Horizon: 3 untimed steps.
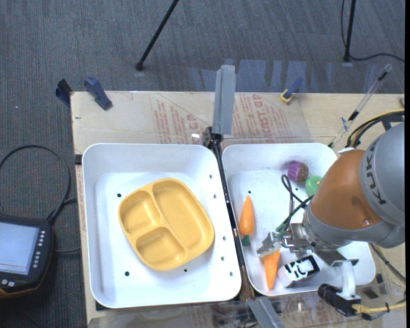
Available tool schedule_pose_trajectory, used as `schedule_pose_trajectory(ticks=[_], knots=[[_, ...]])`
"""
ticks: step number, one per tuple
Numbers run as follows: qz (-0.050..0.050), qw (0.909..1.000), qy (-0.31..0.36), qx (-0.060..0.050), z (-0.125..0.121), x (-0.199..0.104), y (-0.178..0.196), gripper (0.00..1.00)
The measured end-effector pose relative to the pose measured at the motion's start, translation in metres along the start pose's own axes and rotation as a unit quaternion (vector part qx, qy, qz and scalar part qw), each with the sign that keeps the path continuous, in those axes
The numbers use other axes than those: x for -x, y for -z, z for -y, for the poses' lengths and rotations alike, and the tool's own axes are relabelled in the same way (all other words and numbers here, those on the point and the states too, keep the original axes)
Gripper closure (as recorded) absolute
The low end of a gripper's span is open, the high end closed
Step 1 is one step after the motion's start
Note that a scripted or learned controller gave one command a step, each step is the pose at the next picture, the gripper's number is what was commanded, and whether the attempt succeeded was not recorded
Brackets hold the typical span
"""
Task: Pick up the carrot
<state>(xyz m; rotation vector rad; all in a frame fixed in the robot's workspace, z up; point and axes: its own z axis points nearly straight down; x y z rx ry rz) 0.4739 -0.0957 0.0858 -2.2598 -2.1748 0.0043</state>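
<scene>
Orange and tapered, one plastic carrot lies along the nine-o'clock wall of the right shallow white bin. A second orange carrot sits at the bin's six o'clock, just under the metal two-finger gripper; whether it is grasped cannot be told. A yellow three-compartment plate fills the left white bin.
</scene>
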Motion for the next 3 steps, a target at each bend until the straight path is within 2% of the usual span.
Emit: schedule_pose_trajectory(ticks=[1, 2, 3], knots=[[-0.001, 1.0, -0.002, -0.002, 0.001, 0.0, 0.008, 1.0], [-0.001, 1.0, -0.004, -0.004, 0.002, 0.0, 0.017, 1.0], [-0.002, 1.0, 0.009, 0.003, -0.024, -0.164, 0.102, 1.0]])
